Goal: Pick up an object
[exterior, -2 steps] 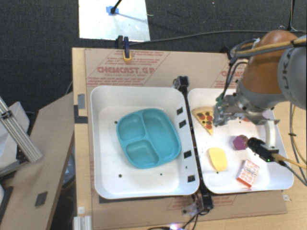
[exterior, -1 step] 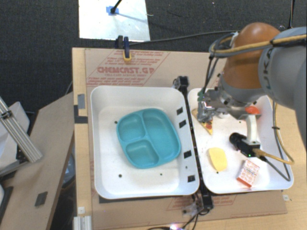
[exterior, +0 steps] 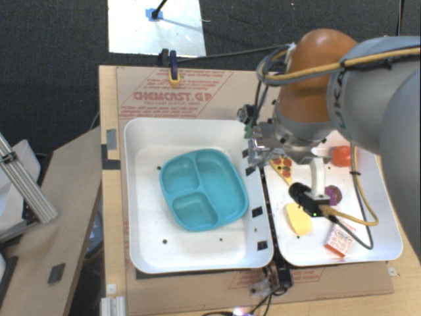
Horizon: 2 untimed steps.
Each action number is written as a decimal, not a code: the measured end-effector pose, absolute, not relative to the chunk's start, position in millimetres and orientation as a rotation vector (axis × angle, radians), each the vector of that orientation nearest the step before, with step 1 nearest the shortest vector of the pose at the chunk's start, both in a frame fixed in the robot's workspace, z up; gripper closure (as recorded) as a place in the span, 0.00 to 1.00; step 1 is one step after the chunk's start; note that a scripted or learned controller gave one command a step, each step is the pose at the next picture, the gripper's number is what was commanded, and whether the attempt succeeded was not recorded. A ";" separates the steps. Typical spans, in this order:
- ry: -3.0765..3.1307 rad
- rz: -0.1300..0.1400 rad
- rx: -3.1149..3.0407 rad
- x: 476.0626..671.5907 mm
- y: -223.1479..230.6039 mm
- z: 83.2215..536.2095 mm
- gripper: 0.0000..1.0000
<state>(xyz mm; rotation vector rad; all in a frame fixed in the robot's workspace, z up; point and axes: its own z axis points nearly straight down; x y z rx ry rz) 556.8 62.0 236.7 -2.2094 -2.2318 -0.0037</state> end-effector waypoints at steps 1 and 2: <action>-2.231 -0.003 -2.211 568.2 109.1 216.0 1.00; -2.228 -0.002 -2.216 568.2 106.1 217.0 0.00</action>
